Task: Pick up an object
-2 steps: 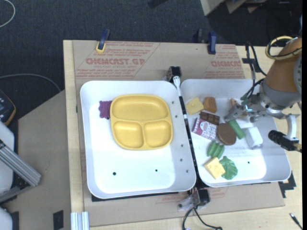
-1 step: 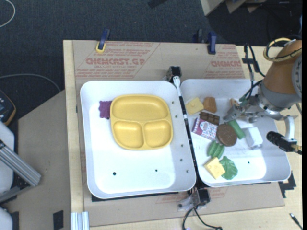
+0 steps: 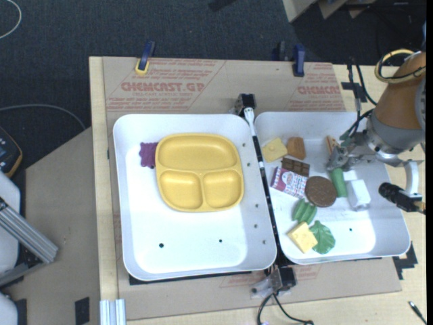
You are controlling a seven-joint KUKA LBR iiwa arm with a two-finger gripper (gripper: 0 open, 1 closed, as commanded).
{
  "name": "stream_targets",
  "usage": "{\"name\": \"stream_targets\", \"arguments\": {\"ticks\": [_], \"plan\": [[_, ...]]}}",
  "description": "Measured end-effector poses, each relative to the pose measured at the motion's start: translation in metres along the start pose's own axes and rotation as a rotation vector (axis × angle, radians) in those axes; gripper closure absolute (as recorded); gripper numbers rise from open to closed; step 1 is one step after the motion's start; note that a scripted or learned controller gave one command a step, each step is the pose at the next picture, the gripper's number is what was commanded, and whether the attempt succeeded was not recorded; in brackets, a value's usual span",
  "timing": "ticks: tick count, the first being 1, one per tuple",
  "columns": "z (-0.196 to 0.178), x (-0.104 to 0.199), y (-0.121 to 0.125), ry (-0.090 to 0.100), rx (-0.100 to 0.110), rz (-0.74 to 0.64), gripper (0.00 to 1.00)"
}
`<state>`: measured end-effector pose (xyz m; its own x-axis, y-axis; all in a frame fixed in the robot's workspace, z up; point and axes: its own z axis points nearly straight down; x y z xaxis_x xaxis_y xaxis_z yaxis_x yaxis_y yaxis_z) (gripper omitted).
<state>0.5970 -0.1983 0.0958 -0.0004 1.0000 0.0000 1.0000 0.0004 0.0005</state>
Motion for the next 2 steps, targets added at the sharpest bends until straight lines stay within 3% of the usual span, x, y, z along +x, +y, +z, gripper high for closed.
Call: {"name": "stream_targets", "arguments": {"ticks": [2], "plan": [[-0.118,0.007,0.009,-0.004,-0.009,-0.001,1.00]]}}
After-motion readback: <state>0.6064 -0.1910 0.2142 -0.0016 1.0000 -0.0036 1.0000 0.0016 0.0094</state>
